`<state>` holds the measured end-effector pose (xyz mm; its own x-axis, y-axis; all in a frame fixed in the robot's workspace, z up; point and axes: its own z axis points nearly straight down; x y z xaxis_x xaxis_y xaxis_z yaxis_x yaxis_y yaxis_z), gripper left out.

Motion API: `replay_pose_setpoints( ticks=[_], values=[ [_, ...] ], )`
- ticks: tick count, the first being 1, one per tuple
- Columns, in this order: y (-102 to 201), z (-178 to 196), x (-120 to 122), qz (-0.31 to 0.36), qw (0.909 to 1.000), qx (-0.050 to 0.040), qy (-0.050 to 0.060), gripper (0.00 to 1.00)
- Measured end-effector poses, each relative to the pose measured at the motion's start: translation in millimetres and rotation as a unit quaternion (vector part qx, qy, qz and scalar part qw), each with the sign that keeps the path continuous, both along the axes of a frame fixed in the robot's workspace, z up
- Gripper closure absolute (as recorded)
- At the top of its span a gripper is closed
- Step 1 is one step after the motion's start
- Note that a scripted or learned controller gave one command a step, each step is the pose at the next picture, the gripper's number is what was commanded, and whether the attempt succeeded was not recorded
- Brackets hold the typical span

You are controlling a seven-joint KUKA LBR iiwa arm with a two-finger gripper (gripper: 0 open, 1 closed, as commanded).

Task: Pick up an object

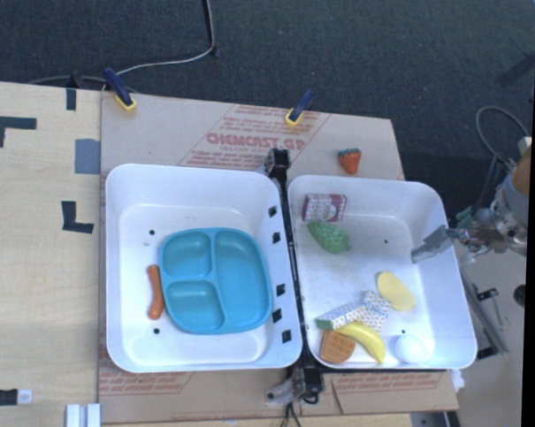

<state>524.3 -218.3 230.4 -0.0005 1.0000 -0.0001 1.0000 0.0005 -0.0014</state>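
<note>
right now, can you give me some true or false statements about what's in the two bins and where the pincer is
1. The blue divided plate lies in the left bin. True.
2. The banana lies in the left bin. False: it lies in the right bin, near its front edge.
3. An orange sausage-shaped toy lies just left of the plate. True.
4. The pincer holds the green toy. False: the pincer is by the right bin's right wall, apart from the green toy.
5. A small strawberry-like toy lies on the cardboard outside the bins. True.
6. The white egg sits on the plate. False: it sits in the right bin's front right corner.
</note>
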Motion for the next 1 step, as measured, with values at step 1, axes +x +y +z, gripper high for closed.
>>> replay_pose_setpoints(
  ticks=[1],
  values=[
    [-3.9,-124.1,38.4,0.001,1.0000,0.0007,0.001,0.00]
  ],
)
